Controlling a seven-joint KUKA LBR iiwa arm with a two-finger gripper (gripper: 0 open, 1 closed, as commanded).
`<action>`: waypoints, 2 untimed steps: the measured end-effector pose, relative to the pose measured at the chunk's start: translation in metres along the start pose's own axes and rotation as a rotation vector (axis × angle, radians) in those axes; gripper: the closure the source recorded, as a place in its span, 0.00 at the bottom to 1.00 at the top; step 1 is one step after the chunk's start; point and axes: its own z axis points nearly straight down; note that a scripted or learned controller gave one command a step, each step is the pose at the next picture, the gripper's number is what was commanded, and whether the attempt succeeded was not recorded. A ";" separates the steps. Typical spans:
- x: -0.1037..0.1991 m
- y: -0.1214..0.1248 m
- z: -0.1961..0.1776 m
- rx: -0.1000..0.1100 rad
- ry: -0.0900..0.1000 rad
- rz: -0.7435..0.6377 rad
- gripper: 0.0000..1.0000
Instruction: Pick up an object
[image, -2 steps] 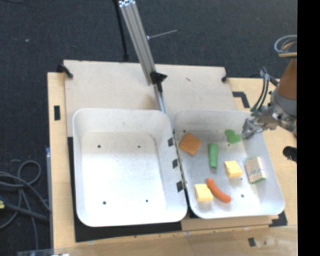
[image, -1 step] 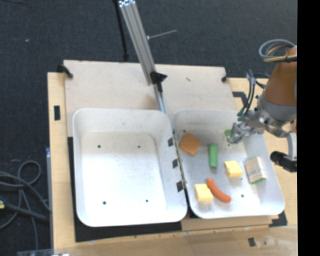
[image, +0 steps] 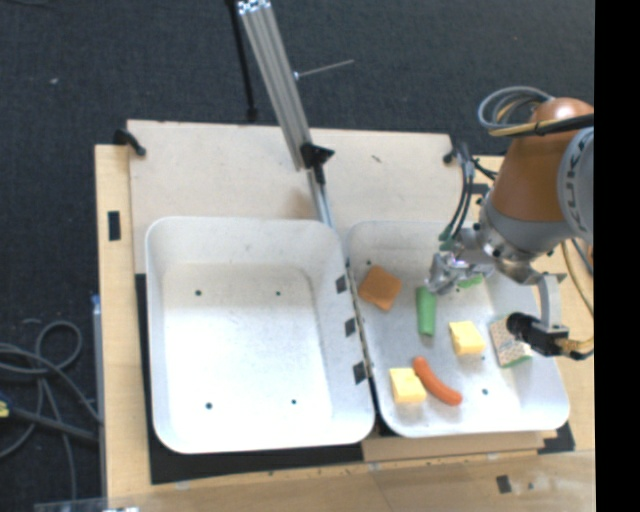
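Presently, findings as follows.
Right bin: shallow white plastic bin (image: 540, 410), beside the left bin, holding six items.
Contents: green cylindrical stick (image: 427, 312) at centre; orange-brown block (image: 379, 287) to its left; yellow cube (image: 466, 337) to its right; second yellow cube (image: 407, 385) and orange sausage-shaped piece (image: 438, 381) below it; speckled pale block (image: 508, 347) further right.
Left bin: shallow white plastic bin (image: 250, 330), four small dark marks on its floor.
Gripper: two-finger gripper (image: 446, 277) just above the green stick's upper end; grip state cannot be determined.
Surface: tan board (image: 220, 170) on dark carpet (image: 100, 60); grey cables lower left.
Obscured: arm's wrist hides the bin's upper right corner.
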 end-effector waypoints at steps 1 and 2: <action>0.051 -0.015 -0.019 -0.001 0.002 -0.002 1.00; 0.102 -0.028 -0.034 0.001 0.003 -0.003 1.00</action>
